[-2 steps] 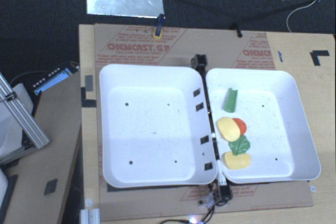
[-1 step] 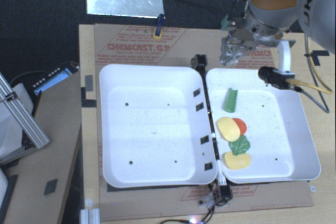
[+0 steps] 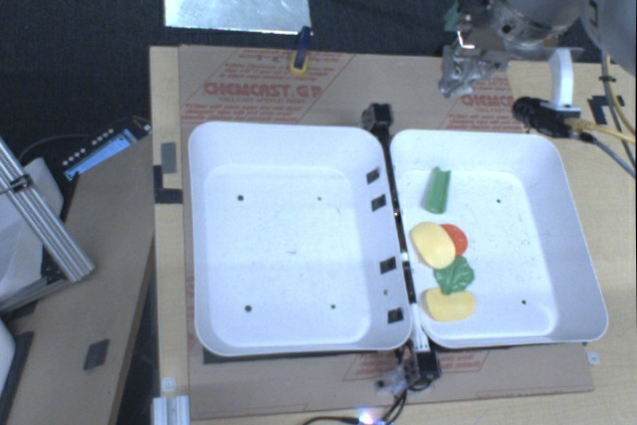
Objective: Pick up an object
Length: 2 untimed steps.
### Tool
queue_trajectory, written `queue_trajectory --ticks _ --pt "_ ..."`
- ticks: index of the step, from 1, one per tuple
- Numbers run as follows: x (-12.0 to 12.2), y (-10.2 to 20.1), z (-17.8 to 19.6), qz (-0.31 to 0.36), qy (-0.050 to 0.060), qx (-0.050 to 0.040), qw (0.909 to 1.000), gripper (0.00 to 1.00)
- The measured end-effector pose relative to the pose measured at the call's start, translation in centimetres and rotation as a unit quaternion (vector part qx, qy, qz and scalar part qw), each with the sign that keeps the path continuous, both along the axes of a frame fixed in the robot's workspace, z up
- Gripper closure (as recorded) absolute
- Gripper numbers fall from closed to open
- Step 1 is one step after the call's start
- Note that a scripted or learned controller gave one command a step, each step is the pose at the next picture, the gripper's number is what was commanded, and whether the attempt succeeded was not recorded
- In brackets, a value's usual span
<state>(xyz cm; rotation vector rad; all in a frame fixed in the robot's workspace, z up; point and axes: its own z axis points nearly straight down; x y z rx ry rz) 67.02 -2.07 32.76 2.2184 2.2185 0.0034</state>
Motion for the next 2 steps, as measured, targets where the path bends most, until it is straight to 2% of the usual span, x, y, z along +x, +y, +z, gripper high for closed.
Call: queue_trajectory --ticks 1,2 --pt "-4.2 8.8 6.0 0.007 -0.002 0.003 1.0 1.0" --pt "-5.0 15.7 11.2 0.005 -0.002 0.0025 1.0 1.0"
